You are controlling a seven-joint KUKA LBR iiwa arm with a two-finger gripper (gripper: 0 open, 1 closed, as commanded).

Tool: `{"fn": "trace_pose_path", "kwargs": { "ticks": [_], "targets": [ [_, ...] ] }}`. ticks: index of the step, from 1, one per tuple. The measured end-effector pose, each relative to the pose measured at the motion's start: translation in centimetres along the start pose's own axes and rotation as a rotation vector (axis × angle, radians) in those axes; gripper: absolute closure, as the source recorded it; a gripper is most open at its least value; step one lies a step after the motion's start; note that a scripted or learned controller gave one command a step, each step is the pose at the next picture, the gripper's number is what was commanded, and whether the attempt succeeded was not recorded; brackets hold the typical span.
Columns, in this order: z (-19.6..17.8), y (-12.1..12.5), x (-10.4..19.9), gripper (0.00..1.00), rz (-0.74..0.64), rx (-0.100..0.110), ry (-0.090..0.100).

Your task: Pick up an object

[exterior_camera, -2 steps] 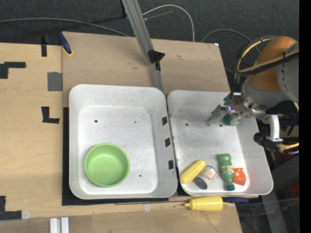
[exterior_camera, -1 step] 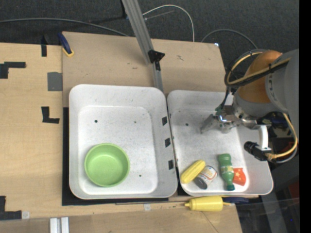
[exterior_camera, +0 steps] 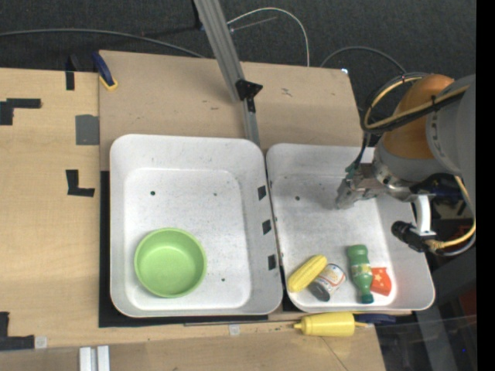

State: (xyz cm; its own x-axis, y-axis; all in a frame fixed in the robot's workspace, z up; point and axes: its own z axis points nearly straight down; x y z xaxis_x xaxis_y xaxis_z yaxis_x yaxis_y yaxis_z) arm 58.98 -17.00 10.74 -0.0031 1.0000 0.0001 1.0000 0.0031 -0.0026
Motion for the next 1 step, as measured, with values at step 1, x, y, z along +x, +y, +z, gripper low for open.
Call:
{"fn": "trace_pose_path", "kwargs": {
  "ticks": [1],
  "targets": [
    [-5.81, -0.70, 0.44, 1.00, 0.002, -0.006, -0.001]
  ]
}}
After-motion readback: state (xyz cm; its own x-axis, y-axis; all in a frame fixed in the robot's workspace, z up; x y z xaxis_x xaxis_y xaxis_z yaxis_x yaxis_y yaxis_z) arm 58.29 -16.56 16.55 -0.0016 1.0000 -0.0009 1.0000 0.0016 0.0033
